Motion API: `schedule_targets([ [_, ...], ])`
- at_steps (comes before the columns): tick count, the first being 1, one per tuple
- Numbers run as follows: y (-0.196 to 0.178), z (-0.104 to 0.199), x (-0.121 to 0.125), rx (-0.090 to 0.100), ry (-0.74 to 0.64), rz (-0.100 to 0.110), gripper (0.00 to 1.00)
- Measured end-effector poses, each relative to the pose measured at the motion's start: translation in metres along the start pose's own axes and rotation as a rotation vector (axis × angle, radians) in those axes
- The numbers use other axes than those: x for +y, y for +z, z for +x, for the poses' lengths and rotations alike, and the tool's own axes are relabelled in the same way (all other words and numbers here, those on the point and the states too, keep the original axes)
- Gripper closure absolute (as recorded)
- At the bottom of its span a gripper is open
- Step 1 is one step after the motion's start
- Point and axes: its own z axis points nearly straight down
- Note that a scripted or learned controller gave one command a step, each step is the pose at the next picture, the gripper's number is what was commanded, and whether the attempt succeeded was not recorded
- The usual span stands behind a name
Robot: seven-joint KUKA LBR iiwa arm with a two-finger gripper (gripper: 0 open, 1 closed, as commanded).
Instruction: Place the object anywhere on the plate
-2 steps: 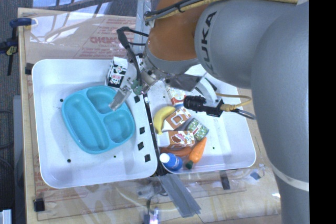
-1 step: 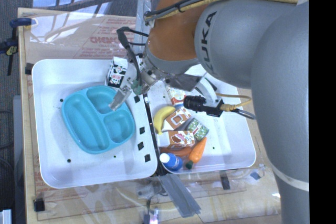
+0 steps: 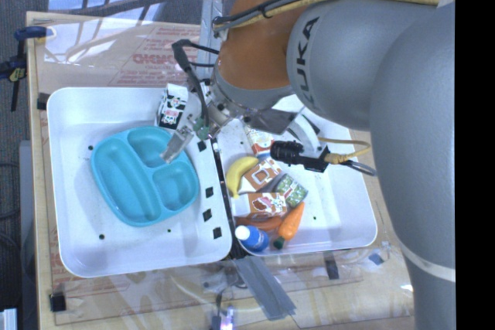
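A blue plate [image 3: 143, 175] with three compartments lies in the left white bin [image 3: 77, 243]. My gripper [image 3: 176, 146] hangs over the plate's upper right compartment, its tip close to the plate's surface. I see nothing lying on the plate. A small black-and-white patterned thing [image 3: 172, 109] sits just behind the gripper, near the left bin's back wall; whether it touches the gripper I cannot tell. The big grey arm with its orange band covers the back of the right bin.
The right bin [image 3: 348, 232] holds a banana [image 3: 237, 174], small printed packages [image 3: 271, 189], a carrot [image 3: 291, 222] and a blue-and-white bottle [image 3: 251, 238], all crowded near the divider between the bins. Bare white floor surrounds the plate in the left bin.
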Motion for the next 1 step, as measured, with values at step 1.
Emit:
schedule_targets([
  [1,0.0000,0.0000,0.0000,0.000,0.000,0.000,0.00],
])
